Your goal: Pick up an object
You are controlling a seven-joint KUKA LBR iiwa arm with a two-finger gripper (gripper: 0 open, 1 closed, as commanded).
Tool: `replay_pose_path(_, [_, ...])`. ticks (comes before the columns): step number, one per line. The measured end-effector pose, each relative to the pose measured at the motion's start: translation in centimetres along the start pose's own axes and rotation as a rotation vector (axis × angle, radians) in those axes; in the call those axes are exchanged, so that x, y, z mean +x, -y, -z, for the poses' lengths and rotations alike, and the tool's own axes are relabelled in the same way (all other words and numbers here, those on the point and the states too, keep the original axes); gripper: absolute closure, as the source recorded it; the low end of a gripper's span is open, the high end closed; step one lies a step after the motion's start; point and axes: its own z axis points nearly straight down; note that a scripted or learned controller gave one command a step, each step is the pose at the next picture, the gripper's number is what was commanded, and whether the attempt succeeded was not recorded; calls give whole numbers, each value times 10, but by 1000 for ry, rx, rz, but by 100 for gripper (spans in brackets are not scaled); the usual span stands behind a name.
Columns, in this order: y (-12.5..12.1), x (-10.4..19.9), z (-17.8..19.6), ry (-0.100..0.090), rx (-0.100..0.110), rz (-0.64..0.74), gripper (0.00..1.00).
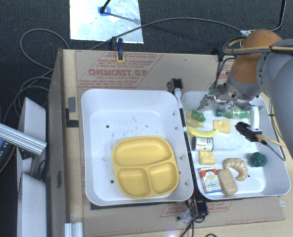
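Floor: dark carpet around the bench, with a silvery sheet [106, 13] lying on it at the far side and loose cables [35, 38] trailing over it.
Bench: cardboard-topped surface [117, 68] with red print, bearing two white bins side by side.
Left bin [99, 132]: holds a yellow divided tray [145, 166] towards its near right corner.
Right bin [277, 179]: crowded with small items.
Arm: grey with an orange band [250, 58], reaching in from the right over the far end of the right bin.
Gripper [216, 99]: low over the far end of the right bin; whether it is open or closed cannot be told from this angle.
Candidate objects nearest the gripper: green bottle [234, 113] lying just beside it, green toy [197, 116] to the left, yellow wedge [222, 126] just below the bottle.
Middle of right bin: banana [201, 131] along the left wall, small can [203, 143] touching it, yellow block [207, 157] below the can.
Near end of right bin: croissant [237, 167], beige roll [228, 182], red and white carton [210, 179], packed close together.
Right side of right bin: dark green lump [258, 159], apart from the rest.
Obstruction: the arm's wrist hides the bin's far right corner.
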Motion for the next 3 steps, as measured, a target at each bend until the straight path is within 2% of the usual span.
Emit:
replay_pose_path(1, [73,20,-4,3,-4,-6,0])
replay_pose_path(2, [93,1,-3,-1,5,-4,0])
replay_pose_path(3, [137,-5,-12,-4,19,-4,0])
